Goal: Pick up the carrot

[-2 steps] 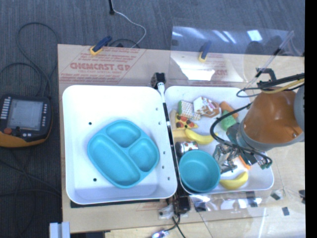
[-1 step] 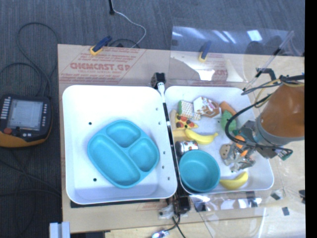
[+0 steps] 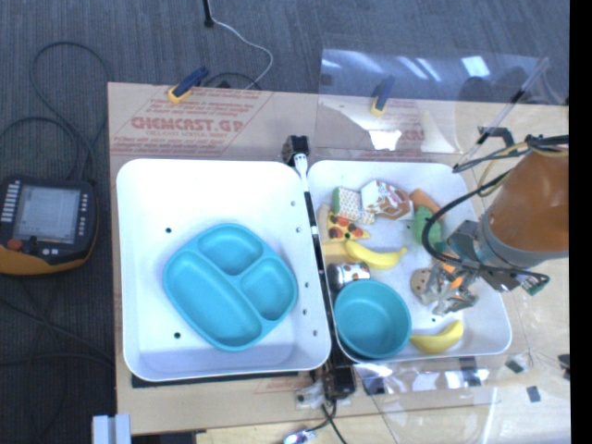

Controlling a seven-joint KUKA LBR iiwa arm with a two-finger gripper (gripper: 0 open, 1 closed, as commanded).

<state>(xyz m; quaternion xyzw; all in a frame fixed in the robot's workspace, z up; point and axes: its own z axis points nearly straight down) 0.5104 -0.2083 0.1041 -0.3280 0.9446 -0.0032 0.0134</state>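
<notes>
My bench (image 3: 185, 128) is brown board on a dark grey carpet (image 3: 111, 17). Black cables (image 3: 65, 58) lie on the floor beside a small screen box (image 3: 42, 222).

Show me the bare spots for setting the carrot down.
Left bin: bare white floor all round the blue divided plate, widest toward its far-left corner. Right bin: crowded with bananas, bowl, packets and the gripper.

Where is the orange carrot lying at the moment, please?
The orange carrot lies in the right white bin, near its far wall, beside a green item and up-left of the gripper.
</notes>
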